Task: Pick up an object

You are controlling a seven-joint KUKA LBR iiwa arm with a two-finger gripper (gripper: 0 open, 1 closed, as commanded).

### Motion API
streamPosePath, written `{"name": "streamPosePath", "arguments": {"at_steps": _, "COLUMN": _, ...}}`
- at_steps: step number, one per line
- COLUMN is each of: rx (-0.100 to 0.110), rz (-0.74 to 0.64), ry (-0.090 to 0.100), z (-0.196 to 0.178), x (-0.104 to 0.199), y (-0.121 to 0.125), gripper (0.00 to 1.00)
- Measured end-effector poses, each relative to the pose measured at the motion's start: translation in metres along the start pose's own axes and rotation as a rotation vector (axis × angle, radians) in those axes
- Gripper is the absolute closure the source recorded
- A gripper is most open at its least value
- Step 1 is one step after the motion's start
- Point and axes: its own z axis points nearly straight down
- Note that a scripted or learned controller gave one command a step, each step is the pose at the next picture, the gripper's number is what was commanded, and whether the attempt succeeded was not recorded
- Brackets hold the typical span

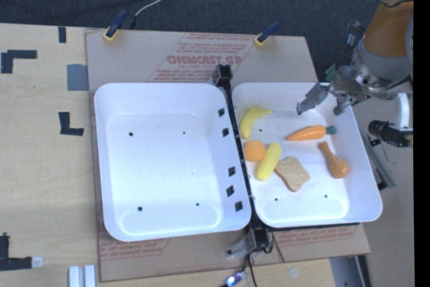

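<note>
Tool [324, 103] hangs w/ fingers spread, nothing betw. them, over far right of right bin [359, 212]. Carrot [308, 134] lies just near of it. Also in bin: banana [252, 119], orange [254, 150], corn [269, 161], bread [292, 173], drumstick [333, 160]. Left bin [111, 165] beside it on desk [40, 165].

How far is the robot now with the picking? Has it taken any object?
Nothing is picked yet. The open gripper is above the right bin, holding nothing. The carrot, banana, corn, orange, bread and drumstick all lie there. Descending, grasping and lifting remain.
</note>
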Motion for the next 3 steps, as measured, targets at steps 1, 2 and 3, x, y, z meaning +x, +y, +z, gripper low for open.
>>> {"name": "streamPosePath", "arguments": {"at_steps": 1, "rx": 0.006, "rz": -0.005, "ry": 0.002, "z": 0.095, "x": 0.052, "y": 0.046, "gripper": 0.0}}
{"name": "streamPosePath", "arguments": {"at_steps": 2, "rx": -0.001, "rz": -0.007, "ry": 0.003, "z": 0.048, "x": 0.128, "y": 0.015, "gripper": 0.0}}
{"name": "streamPosePath", "arguments": {"at_steps": 3, "rx": 0.007, "rz": -0.002, "ry": 0.0, "z": 0.044, "x": 0.123, "y": 0.015, "gripper": 1.0}}
